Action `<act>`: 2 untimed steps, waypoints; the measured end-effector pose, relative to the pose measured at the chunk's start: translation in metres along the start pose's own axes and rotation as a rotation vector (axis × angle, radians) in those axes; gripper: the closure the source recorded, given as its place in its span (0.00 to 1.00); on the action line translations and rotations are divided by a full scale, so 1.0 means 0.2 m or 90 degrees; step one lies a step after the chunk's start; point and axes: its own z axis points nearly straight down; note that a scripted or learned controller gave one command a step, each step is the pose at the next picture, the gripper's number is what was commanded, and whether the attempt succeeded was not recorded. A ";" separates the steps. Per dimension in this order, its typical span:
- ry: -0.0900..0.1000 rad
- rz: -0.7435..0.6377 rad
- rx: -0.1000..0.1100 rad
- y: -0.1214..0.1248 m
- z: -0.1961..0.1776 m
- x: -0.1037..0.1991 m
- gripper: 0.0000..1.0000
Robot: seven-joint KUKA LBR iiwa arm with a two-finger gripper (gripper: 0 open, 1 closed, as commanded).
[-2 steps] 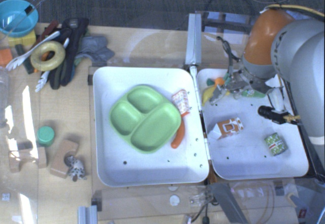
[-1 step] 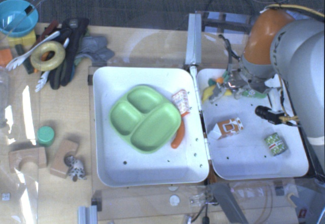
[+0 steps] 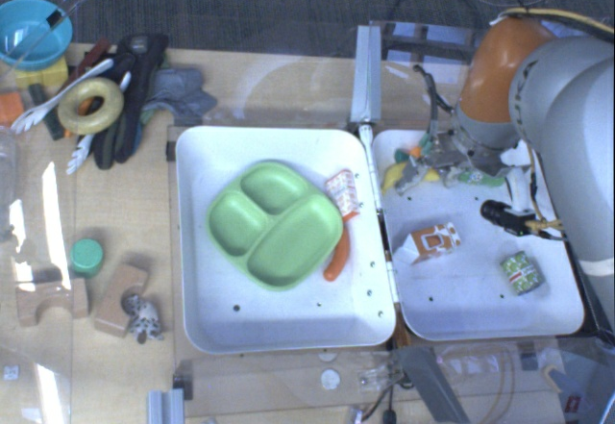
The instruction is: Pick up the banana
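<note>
The banana (image 3: 395,176) lies in the far left corner of the right bin (image 3: 480,311). I see its yellow end, and another bit of yellow under the gripper; the middle is hidden. My gripper (image 3: 428,162) hangs low right over it, reaching in from the grey and orange arm (image 3: 500,76). Whether it touches the banana cannot be made out.
The right bin also holds an orange and white carton (image 3: 434,241), a small green and white box (image 3: 520,272) and green pieces (image 3: 473,178) beside the gripper. In the left bin (image 3: 207,316) are a green divided plate (image 3: 277,223), an orange carrot (image 3: 336,259) and a red and white packet (image 3: 343,192).
</note>
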 end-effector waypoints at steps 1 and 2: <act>0.000 -0.080 0.007 -0.01 0.00 -0.01 0.00; 0.008 -0.002 0.000 0.00 0.00 -0.02 0.00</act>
